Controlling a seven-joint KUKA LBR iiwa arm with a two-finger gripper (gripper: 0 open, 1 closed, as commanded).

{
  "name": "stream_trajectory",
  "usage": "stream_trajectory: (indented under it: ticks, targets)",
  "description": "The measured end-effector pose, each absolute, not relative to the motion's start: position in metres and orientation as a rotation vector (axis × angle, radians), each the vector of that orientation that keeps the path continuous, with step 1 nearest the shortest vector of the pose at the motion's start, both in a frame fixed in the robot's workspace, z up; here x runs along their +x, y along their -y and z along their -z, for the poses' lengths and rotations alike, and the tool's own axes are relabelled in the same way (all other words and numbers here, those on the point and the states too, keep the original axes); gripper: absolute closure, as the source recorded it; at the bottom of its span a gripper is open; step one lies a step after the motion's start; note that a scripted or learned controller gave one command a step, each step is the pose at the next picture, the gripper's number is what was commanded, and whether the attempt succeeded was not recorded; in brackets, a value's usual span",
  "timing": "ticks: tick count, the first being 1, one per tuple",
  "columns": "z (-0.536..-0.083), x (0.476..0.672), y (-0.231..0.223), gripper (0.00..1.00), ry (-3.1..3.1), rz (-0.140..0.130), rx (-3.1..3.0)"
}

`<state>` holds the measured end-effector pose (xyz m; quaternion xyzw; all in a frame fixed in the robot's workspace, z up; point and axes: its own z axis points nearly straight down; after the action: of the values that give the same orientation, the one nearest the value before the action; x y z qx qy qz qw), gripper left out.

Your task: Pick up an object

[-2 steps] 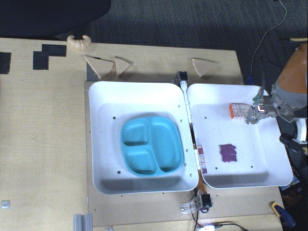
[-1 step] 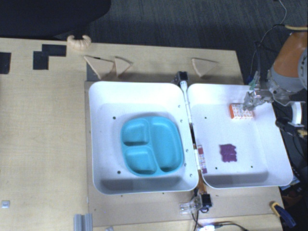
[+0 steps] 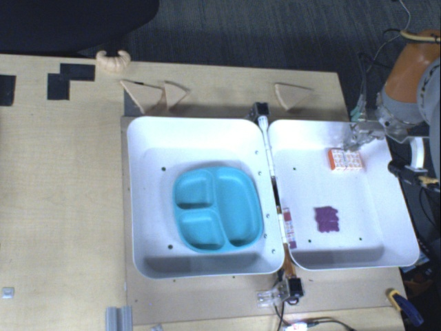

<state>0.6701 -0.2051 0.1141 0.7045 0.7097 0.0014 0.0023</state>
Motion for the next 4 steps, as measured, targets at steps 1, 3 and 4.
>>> stream_trajectory:
  ticks: [1, 3, 4]
  targets:
    - [-0.114, 0.67, 0.205, 0.0, -2.226, -0.004, 2.21]
    - [-0.126, 0.672, 0.204, 0.0, -2.229, -0.008, 2.2]
    - [-0.086, 0.617, 0.205, 0.0, -2.226, -0.006, 2.214]
